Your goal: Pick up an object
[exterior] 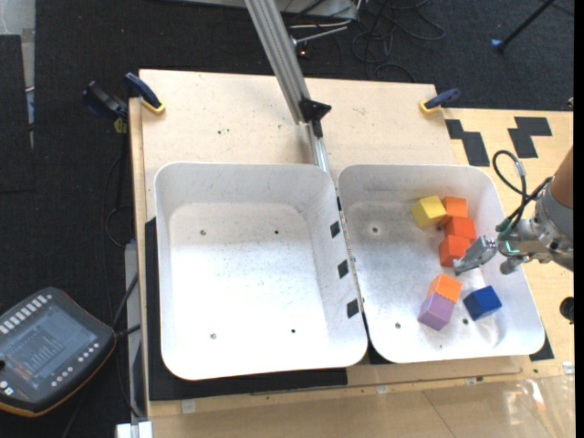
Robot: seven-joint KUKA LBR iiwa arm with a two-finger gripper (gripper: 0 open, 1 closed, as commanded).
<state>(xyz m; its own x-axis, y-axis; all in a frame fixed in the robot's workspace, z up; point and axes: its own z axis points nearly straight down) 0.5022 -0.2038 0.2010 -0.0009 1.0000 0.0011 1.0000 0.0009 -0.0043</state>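
The right bin (383, 345) holds several small blocks. A yellow block (429, 211) and an orange block (456, 208) lie at the back, with two red-orange blocks (453, 238) just in front of them. Nearer the front sit another orange block (446, 287), a purple block (436, 311) and a blue block (482, 302). My gripper (474, 255) reaches in over the bin's right wall. It hangs just right of the red-orange blocks and above the blue block. I see nothing held in it.
The left bin (173, 272) stands beside the right one, with a shared ridge between them. A slanted metal pole (278, 48) rises from behind the bins. Clamps (144, 94) sit at the board's back corners. A teach pendant (46, 349) lies at the lower left.
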